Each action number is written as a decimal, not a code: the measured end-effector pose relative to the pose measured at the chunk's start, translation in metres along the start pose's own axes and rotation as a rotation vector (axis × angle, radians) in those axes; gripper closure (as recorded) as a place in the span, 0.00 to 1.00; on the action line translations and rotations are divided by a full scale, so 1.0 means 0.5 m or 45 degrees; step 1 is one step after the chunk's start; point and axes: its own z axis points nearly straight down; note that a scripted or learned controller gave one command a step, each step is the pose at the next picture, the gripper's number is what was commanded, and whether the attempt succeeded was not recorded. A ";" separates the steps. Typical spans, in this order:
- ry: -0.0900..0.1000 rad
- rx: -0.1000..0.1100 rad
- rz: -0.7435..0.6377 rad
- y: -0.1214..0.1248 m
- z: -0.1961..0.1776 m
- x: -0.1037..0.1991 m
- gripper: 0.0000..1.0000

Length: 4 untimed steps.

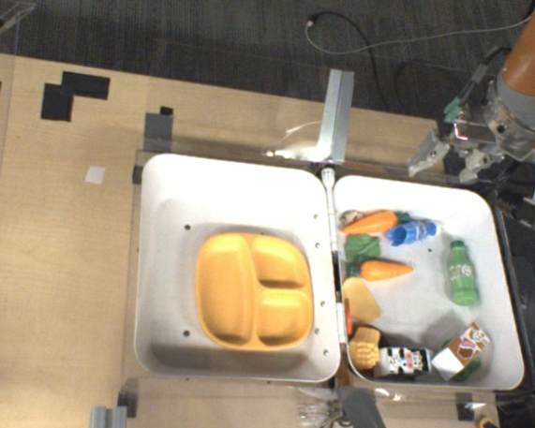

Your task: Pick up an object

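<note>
Nearest, small cartons (461, 354) crowd the right bin's (504, 278) front edge; further back lie a green bottle (461, 272) and carrots (386, 269). A yellow tray (254, 290) sits left. Beyond the far rim, my gripper (452, 156) hangs spread wide, holding nothing.

bins (163, 274): smooth white plastic, kinda matt | tray (254, 290): glossy yellow plastic | bench (46, 262): pale wood look, matt | green bottle (462, 272): shiny plastic | post (336, 116): dull metal

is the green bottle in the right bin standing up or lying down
Lying down. The green bottle rests lengthwise on the floor of the right bin, its full side showing and its cap toward the far wall.
</note>
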 end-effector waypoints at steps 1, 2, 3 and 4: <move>-0.002 0.000 0.199 -0.217 0.037 -0.161 0.00; 0.000 0.003 0.396 -0.203 0.089 -0.131 0.00; 0.008 -0.003 0.360 -0.165 0.328 -0.138 0.00; 0.005 -0.011 0.360 -0.161 0.305 -0.138 1.00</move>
